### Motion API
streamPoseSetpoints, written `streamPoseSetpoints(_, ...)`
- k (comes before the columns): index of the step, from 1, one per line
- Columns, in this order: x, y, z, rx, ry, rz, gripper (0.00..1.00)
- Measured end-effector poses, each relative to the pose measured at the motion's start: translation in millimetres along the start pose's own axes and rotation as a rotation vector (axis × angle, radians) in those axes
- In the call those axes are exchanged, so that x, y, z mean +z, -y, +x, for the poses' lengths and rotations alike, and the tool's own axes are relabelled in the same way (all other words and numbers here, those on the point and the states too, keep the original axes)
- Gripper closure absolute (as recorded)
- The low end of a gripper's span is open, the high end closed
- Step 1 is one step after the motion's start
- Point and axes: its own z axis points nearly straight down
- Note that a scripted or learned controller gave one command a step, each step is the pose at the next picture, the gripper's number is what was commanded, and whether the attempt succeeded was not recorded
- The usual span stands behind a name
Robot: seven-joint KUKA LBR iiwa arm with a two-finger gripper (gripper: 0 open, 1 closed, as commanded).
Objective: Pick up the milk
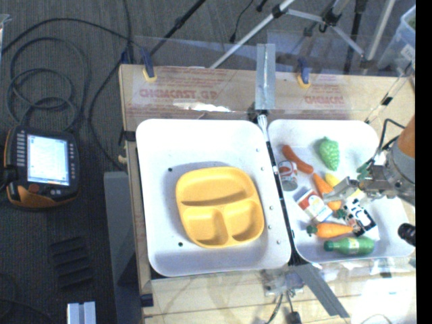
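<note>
Surface is seen carrying two white bins. Left bin is occupied by a yellow divided tray; right bin is loaded with toy food. Arm is reached in from the right, with the tool held over the clutter mid-bin; open or closed cannot be told. Milk is taken to be the small black-and-white printed carton, near-right in the right bin, just nearside of the tool. It is crowded by a carrot and a green bottle on its near side and a white-and-red box to its left. It is judged light, stiff-walled and a bit slick, and likely to be pushed aside if nudged. A grip across two flat opposite faces, from above, is advised.
</note>
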Motion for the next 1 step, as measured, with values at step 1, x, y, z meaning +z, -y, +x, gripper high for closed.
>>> streamPoseSetpoints(1, 104.3, -2.0, 2.1, -0.054, 0.003, -0.007, 0.00)
